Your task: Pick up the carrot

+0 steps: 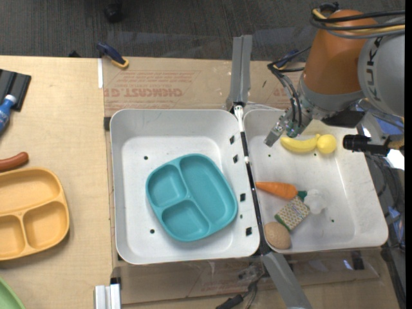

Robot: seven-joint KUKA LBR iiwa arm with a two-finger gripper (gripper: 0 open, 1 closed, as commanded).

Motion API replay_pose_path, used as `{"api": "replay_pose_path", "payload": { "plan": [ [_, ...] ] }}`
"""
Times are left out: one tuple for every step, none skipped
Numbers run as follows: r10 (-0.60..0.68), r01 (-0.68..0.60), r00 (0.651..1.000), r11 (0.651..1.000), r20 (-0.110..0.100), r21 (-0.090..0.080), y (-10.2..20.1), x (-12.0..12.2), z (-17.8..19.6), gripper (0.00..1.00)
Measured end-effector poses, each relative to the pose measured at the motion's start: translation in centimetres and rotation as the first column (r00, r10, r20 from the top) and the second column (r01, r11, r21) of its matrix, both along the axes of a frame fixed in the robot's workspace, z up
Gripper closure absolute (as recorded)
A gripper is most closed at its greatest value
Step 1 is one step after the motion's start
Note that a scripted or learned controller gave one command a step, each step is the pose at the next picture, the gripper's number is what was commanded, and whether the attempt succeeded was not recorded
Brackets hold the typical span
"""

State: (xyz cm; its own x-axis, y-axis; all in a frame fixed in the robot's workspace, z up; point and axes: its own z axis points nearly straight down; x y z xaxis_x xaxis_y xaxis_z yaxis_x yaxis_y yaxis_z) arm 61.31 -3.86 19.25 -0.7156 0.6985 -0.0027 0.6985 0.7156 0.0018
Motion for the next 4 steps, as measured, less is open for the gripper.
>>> {"api": "replay_pose_path", "payload": {
  "plan": [
    [-0.084, 0.084, 0.996, 0.996, -0.003, 0.000, -2.4, -5.8, -0.1, 1.00],
    [0.373, -0.373, 0.928, 0.928, 0.000, -0.001, -2.5, 0.4, 0.2, 1.00],
    [0.541, -0.541, 0.841, 0.841, 0.000, -0.002, -5.7, 1.3, -1.5, 1.00],
    [0.757, -0.757, 0.653, 0.653, -0.002, 0.001, -8.5, -3.8, -10.1, 1.00]
  ]
}}
